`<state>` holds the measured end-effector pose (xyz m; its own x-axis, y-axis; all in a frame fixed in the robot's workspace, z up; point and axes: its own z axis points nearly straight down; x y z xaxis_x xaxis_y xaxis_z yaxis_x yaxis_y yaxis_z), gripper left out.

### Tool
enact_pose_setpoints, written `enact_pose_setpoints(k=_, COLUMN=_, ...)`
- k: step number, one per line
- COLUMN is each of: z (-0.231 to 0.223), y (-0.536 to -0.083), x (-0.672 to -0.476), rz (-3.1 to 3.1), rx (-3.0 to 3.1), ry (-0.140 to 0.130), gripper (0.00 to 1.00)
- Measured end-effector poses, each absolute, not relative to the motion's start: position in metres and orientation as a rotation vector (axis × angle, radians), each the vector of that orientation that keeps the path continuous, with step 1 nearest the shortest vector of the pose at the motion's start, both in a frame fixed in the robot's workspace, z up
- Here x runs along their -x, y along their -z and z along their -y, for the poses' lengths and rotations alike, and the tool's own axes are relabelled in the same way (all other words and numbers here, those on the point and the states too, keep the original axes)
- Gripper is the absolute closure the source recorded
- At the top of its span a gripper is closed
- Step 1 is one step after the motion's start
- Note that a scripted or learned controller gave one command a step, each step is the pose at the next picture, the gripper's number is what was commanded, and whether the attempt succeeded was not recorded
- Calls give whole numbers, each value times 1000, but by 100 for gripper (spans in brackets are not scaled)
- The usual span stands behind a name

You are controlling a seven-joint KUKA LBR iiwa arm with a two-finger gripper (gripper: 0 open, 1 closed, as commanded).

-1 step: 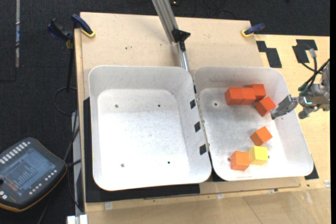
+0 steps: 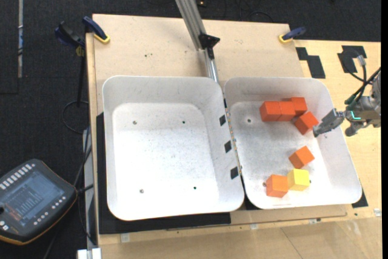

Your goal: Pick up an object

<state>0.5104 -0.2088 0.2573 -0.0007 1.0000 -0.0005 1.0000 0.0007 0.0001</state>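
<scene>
The gripper (image 2: pixel 328 122) is at the right side of the right bin (image 2: pixel 339 173), just beside a small orange block (image 2: pixel 306 122). It is too small and dark here to see if it is open or closed, so I cannot tell. Nothing shows inside it.

All the blocks are in the right bin. A long orange block (image 2: pixel 282 109) lies near the top, and the small orange block touches its right end. Lower down sits another orange cube (image 2: pixel 301 157) by itself. Near the bottom, a yellow cube (image 2: pixel 299 179) and an orange cube (image 2: pixel 276 185) sit side by side, touching. The left bin (image 2: pixel 121 100) is white with little specks.

The job is to pick up one block. I think the small orange block is the easy pick, because it is closest. But it leans on the long block, so the gripper could bump both. To do this well, the gripper should come straight down over the middle of one block, with one side on each free face. The lone orange cube has room all around it, so it may be the safest choice. Squeeze gently, then lift slowly.
</scene>
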Motion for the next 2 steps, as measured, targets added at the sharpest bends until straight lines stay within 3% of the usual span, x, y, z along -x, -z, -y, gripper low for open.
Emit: enact_pose_setpoints(k=2, z=211, y=-158, x=-493, rz=-2223, rx=-2227, ry=4, gripper=0)
